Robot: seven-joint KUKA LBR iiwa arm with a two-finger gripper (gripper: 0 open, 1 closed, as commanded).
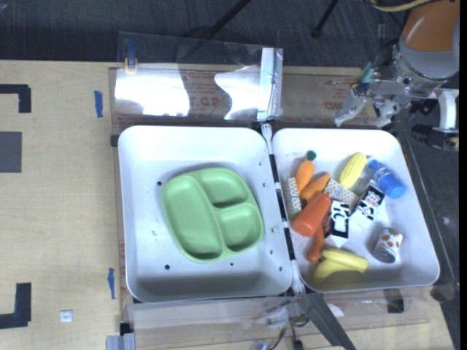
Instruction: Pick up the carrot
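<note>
Bench [58, 195]: pale wood surface carrying black corner markings and blue tape tabs on the left side.

Left bin [139, 159]: shallow, white, holds a green divided tray [211, 214] lying flat near its centre. The tray has three compartments.

Right bin [416, 232]: shallow, white, set directly against the left bin along a shared middle edge. Its contents are crowded toward the left and centre.

Arm [430, 28]: grey with orange band, positioned at the upper right, above and behind the far right corner of the right bin. The gripper [357, 108] hangs over the far rim of the right bin, outside the cluster of objects and well apart from them. Nothing is seen between its fingers; their degree of opening cannot be determined from this angle.

Contents of right bin, by size:
- Banana [341, 262], yellow, lying near the front edge.
- Orange bottle-shaped item [312, 214], tilted, at the left centre, partly resting on other pieces.
- Corn cob [354, 169], yellow, toward the back.
- Carrot [304, 173], orange with a green tip pointing to the far side, lying in the back-left part of the bin, just beside the dividing edge and touching the orange pile below it.
- Blue bottle [384, 179], right of the corn.
- Small printed cup [387, 245], near the right front.
- Black-and-white patterned cards [340, 217], between the pile and the cup.
</note>
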